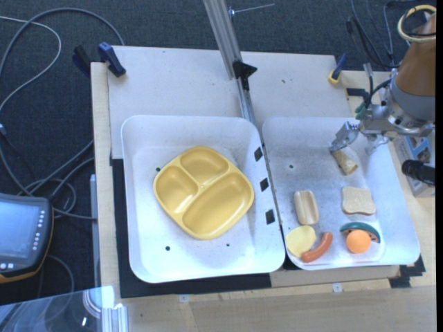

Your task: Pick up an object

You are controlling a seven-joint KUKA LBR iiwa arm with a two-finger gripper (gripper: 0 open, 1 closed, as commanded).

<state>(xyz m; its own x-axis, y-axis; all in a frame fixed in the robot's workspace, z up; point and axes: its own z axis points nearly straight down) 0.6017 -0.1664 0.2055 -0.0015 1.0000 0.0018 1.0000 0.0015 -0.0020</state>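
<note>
The gripper hangs over the upper part of the right bin, reaching in from the right below the arm's orange band. Its metal fingers point down and to the left, right above a small tan piece of toy food, a short stubby chunk, pale beige with a darker brown end, lying tilted on the bin floor. The fingertips look to be touching or just above the chunk's upper end, but whether the fingers are spread, pressed together or pinching the chunk cannot be told from this angle.

Lower in the same bin lie the other pieces. A slice of toast, light tan with a browner crust edge, sits just below the chunk. To its left is a hot dog bun, standing lengthwise. Near the bin's bottom edge a pale yellow round slice touches a red-orange sausage, which curves beside it. To the right, an orange ball-shaped fruit rests against a dark teal curved piece.

The left bin holds a yellow divided plate with three compartments, lying flat near its middle. A metal pole rises at a slant from between the two bins.
</note>
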